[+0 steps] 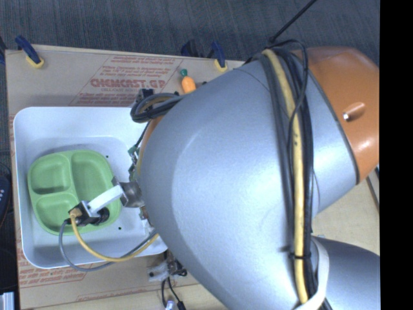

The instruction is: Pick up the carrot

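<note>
A small orange carrot (187, 84) with a green top shows at the far edge, on the brown board (122, 76) just beyond the left bin's back rim, with its lower end hidden by my arm. The big grey arm (245, 186) covers the middle and right of the view. Only a sliver of my gripper (133, 195) peeks out from under the arm, low over the left bin (26, 128), well short of the carrot and beside the green plate.
A green divided plate (68, 186) lies in the left bin's near-left part. Blue clamps (29, 50) (217, 54) hold the board at its far edge. The arm hides the right bin.
</note>
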`<state>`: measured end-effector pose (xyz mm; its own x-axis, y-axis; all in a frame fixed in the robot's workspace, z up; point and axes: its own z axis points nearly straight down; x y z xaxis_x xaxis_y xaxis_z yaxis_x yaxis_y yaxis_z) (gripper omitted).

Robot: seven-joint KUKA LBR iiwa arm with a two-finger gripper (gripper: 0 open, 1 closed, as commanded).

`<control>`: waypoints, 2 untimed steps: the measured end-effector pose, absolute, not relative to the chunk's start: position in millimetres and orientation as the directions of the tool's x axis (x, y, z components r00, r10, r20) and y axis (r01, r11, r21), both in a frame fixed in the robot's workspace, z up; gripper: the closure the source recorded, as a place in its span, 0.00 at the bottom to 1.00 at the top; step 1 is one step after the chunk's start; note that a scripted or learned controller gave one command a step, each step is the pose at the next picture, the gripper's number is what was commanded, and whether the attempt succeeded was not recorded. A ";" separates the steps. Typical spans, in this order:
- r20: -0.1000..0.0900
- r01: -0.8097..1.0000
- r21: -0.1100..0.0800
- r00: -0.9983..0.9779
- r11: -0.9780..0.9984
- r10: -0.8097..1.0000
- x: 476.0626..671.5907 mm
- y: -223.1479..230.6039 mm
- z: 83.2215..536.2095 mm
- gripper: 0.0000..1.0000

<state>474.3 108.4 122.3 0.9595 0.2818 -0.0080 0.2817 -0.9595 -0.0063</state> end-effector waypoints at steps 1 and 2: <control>-0.012 0.287 -0.012 0.958 -0.958 0.287 474.4 109.2 132.2 1.00; -0.004 0.206 -0.002 0.979 -0.979 0.206 475.8 112.9 141.7 1.00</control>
